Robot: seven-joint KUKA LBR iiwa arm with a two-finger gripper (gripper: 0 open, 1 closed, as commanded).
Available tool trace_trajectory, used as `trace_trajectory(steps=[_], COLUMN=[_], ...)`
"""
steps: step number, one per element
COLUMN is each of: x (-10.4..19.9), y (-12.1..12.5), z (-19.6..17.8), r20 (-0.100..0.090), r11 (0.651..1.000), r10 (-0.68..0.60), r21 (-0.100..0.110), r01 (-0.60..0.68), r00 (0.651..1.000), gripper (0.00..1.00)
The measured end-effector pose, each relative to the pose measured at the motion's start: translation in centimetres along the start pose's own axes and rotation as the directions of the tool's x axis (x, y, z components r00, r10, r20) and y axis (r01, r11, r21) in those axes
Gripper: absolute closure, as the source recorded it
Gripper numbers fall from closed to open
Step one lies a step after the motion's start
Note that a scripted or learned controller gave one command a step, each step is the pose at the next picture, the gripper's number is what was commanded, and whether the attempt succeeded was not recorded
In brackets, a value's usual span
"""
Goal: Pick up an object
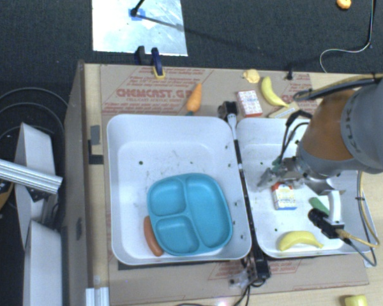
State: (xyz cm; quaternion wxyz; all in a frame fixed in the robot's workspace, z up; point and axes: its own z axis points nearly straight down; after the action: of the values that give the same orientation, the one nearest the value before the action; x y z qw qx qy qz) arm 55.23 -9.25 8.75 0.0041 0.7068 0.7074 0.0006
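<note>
**Pincer low in the right bin**

Pincer (273, 176) sits low in the right bin (258, 139), just beside a small boxy carton (285, 198); its opening cannot be told. Largest nearby is the smooth blue divided tray (188, 213) in the left bin (172, 132), then a curved yellow banana (299, 240) and an orange sausage (152, 236).

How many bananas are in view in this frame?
2. One banana lies at the near edge of the right bin; another banana lies on the cardboard behind that bin. The arm may hide others.
</note>
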Motion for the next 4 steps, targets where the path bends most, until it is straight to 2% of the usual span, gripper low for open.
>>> trace_trajectory(steps=[1, 2, 3, 4], x=[0.3, 0.3, 0.0, -4.8], y=[-0.1, -0.1, -5.7, 1.9], z=[-0.8, -0.7, 0.4, 0.2], r20=[-0.005, -0.005, -0.006, 0.0], r11=[1.0, 1.0, 1.0, 1.0], r10=[-0.002, -0.001, 0.003, -0.002], r21=[0.004, 0.004, 0.009, -0.002], r01=[0.002, 0.001, -0.003, 0.002], r00=[1.0, 1.0, 1.0, 1.0], gripper=[1.0, 0.0, 0.0, 0.0])
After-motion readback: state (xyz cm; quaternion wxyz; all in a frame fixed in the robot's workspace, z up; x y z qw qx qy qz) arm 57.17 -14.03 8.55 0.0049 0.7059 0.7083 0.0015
